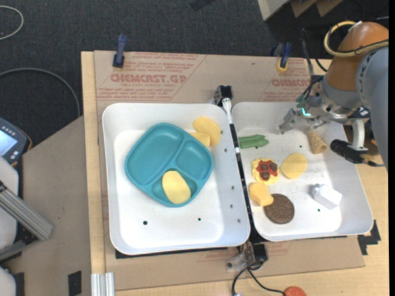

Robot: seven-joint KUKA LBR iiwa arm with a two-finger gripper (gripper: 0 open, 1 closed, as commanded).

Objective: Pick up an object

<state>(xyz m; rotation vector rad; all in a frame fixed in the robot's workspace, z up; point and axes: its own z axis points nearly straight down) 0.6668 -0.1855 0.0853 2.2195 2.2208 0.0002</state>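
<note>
The robot's hand (302, 117) hangs over the far edge of the right-hand shallow white bin (352, 217), its grey metal parts splayed just above the bin floor. Whether it is clenched or released I cannot tell; nothing is visibly caught in it.

Taking the hand as the landmark, the nearest pieces are a small tan cone-shaped piece (317, 143), just beside it on the near side, and a flat green bean-pod toy (253, 142), a little further off toward the divider between the bins. Nearer the camera lie a pale yellow rounded slice (294, 165), a red and yellow pizza-like toy (265, 169), a yellow lumpy piece (260, 194), a round brown cookie-like disc (279, 208) and a small white block (326, 195). Well apart from the hand, in the left-hand white bin (123, 227), sits a teal divided plate (160, 156) with a yellow oval toy (176, 187) in one compartment and another yellow lump (207, 129) at the plate's far rim.

No object has been picked up yet, and any of these would serve.

The risk, as I judge it, is that the hand sits near the bin's far wall with no piece directly beneath it. A straight descent could close on bare plastic or strike the rim. The cone could roll away from a glancing touch, and the flat pod offers little height to grip.
</note>
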